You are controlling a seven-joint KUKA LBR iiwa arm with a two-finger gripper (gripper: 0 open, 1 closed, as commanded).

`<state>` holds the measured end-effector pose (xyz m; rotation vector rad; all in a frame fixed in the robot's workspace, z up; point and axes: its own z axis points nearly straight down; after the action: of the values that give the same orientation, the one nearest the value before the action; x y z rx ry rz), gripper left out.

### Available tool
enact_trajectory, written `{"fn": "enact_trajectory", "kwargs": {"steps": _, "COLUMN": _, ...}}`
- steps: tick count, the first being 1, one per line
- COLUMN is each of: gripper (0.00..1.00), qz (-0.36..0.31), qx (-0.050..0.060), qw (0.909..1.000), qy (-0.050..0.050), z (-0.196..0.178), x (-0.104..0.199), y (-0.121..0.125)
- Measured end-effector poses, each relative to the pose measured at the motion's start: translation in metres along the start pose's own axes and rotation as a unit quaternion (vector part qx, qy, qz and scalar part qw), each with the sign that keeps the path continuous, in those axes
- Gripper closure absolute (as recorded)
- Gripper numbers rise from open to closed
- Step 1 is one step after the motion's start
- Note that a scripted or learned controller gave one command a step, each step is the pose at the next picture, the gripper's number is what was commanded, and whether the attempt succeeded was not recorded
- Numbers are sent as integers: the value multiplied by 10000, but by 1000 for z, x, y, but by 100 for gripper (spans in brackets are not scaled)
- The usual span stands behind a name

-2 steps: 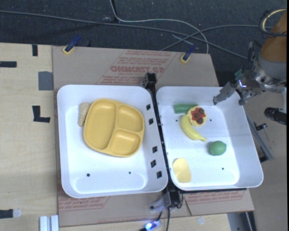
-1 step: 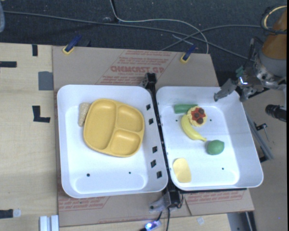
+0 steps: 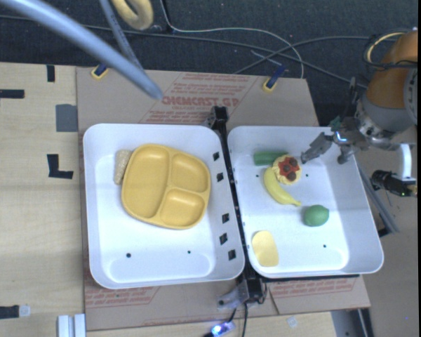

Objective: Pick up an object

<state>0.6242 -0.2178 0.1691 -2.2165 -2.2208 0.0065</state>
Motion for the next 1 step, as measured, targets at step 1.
{"fn": "enact_trajectory", "kwargs": {"steps": 1, "gripper": 0, "qz": 3, "qx": 7, "qw": 10000, "qy": 3, "z": 61, "x": 1, "y": -9}}
